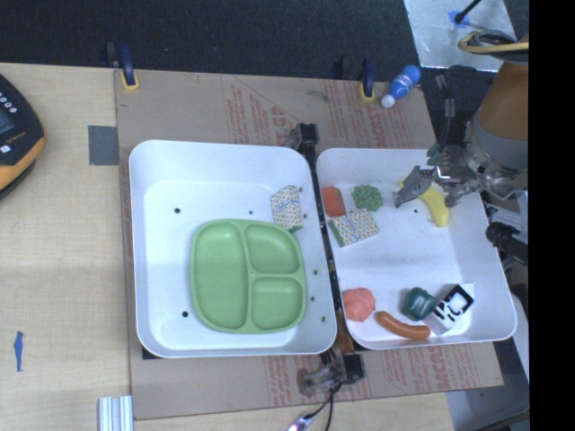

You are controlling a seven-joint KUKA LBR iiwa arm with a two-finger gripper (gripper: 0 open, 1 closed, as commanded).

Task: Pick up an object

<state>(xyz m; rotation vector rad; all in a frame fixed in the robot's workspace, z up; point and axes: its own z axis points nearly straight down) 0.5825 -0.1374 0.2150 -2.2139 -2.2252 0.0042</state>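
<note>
The dark two-finger pincer (435, 189) hangs with its fingers spread and holding nothing, poised over the right white plastic bin (476, 268) to pick. A yellow banana-shaped toy (436, 208) lies directly beneath it, and a green knobbly broccoli-like toy (367, 197) lies just to its left.

Grey KUKA arm with orange band (506, 97) reaching in from the right edge, wrist angled down and leftward, dark two-finger gripper (431, 187) low at the upper right, fingers spread apart, nothing visibly clamped between them
</note>
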